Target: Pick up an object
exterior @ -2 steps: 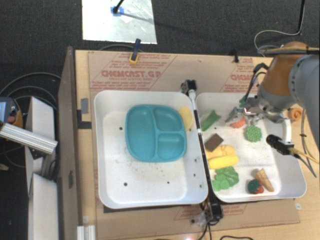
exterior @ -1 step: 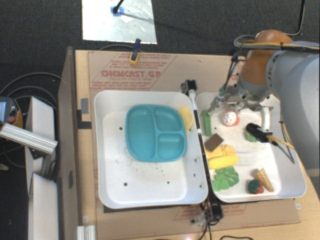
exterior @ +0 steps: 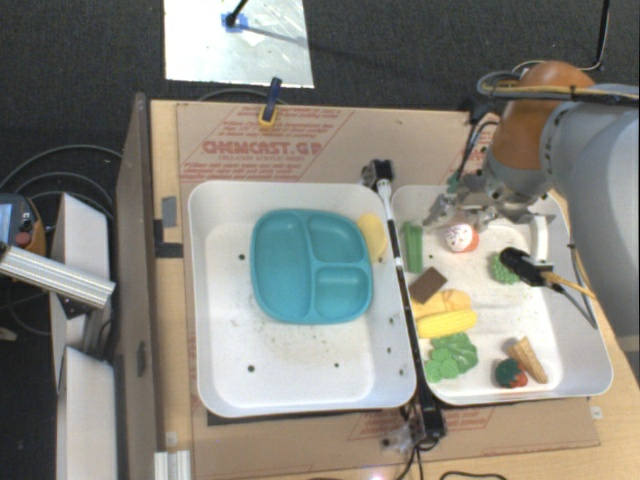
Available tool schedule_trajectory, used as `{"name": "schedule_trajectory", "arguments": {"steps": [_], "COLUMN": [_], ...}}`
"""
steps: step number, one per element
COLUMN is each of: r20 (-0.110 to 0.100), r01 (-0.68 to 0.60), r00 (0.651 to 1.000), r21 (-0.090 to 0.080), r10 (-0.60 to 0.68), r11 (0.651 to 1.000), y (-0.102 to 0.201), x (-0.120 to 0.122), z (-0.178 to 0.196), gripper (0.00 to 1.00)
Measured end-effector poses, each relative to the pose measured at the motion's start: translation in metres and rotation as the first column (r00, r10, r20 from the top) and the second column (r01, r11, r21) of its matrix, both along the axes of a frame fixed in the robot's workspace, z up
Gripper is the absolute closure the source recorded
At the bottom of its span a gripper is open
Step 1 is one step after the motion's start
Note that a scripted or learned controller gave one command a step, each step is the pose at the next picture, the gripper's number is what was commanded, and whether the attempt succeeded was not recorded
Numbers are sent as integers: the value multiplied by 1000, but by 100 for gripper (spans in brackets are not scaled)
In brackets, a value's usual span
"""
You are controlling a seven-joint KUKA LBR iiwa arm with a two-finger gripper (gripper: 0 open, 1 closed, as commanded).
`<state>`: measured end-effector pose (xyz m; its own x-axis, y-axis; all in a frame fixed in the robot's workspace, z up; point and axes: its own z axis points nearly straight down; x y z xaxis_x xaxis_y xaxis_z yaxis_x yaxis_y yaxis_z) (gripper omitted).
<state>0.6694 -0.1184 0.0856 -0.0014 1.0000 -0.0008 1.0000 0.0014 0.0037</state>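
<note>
My pincer point(exterior: 461, 216) hangs over the far part of the right white shallow bin point(exterior: 585, 363), close to its far left corner. I cannot tell whether it is spread or pressed together. Just on its near side sits a small white round ball with red marks point(exterior: 459, 237). The ball is so close under my pincer that I cannot tell whether the two touch.

To the left of the ball a green stick point(exterior: 412, 246) lies along the bin's left wall. Nearer than that come a brown flat block point(exterior: 427, 285), then a yellow corn cob point(exterior: 446, 321), and then a green leafy toy vegetable point(exterior: 451, 356) by the near left corner. To the right of the ball lies a small green lump point(exterior: 503, 271). In the near right part are a tan ice-cream cone point(exterior: 528, 358) and, just beside it, a small red and green piece point(exterior: 510, 373).

The left white shallow bin point(exterior: 225, 368) holds a teal divided plastic plate point(exterior: 310, 266). A pale yellow curved piece point(exterior: 372, 234) lies against the plate's right edge.
</note>
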Motion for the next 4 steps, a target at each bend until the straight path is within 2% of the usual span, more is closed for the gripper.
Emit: {"name": "schedule_trajectory", "arguments": {"steps": [1, 2, 3, 4], "r20": [3, 0, -1, -9], "r01": [-2, 2, -1, 2], "r00": [1000, 1000, 1000, 1000], "r21": [0, -1, -1, 2], "r10": [2, -2, 1, -2], "r11": [1000, 1000, 1000, 1000], "y": [0, -55, -53, -66], "x": [1, -21, -20, -53], "z": [11, 93, 91, -4], "gripper": [100, 100, 0, 0]}}
